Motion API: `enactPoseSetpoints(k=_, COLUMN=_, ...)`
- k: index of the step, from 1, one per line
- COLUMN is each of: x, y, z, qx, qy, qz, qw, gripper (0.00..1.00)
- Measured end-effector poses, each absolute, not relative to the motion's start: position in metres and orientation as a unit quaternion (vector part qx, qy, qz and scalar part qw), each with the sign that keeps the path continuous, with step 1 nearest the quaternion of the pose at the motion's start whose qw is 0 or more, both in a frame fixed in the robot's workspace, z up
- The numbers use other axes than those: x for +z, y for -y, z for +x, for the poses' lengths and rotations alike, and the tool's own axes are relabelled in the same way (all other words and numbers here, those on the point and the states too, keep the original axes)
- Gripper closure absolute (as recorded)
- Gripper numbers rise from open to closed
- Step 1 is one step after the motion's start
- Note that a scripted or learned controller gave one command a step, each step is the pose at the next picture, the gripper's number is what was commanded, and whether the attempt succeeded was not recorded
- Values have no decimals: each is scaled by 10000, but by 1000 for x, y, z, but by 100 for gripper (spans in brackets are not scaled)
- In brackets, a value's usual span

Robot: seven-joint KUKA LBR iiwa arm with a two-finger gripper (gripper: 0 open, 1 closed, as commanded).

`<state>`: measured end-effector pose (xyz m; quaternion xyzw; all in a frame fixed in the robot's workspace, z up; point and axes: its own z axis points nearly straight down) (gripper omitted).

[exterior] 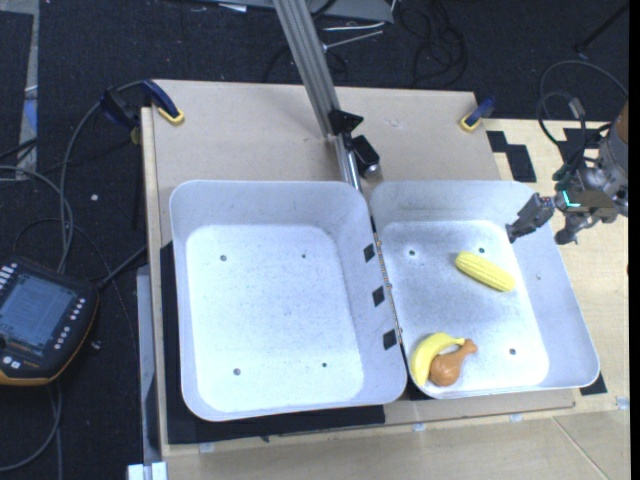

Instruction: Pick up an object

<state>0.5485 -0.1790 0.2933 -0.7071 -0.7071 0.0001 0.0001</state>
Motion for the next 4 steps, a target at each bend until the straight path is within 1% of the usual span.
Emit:
enactPoseSetpoints(k=1, x=293, y=179, z=549, qx=1, qy=7071, qz=-7071, qw=1, gripper=0)
enactPoseSetpoints(k=2, x=231, y=176, z=548, qx=14, qy=7072, qz=-7070, qw=22, gripper=0)
enactPoseSetpoints(k=4, x=114, y=160, z=547, qx=15, qy=7073, qz=-7069, qw=25, gripper=0)
